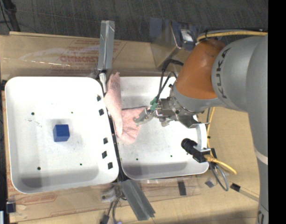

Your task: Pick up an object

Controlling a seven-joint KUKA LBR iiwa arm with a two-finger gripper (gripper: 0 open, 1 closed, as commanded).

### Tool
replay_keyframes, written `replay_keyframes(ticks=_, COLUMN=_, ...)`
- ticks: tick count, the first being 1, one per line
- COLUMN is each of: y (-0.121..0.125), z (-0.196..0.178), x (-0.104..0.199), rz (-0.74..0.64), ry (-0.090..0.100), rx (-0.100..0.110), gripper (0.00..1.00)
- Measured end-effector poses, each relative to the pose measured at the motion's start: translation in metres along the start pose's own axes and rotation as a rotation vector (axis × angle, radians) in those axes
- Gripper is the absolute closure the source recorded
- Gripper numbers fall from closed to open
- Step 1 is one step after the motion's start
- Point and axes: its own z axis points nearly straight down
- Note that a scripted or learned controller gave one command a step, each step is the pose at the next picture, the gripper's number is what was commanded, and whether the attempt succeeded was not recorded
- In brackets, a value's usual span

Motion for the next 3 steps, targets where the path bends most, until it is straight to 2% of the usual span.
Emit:
replay_keyframes(ticks=1, y=0.037, z=0.087, x=-0.011, rz=-0.072, ry=-0.001, rx=0.0, gripper=0.0)
replay_keyframes(ticks=2, y=0.089, z=0.109, x=-0.016, rz=-0.206, ry=-0.002, rx=-0.005, gripper=0.0)
replay_keyframes(ticks=3, y=0.089, z=0.099, x=-0.016, rz=-0.21, ry=-0.003, rx=-0.005, gripper=1.0)
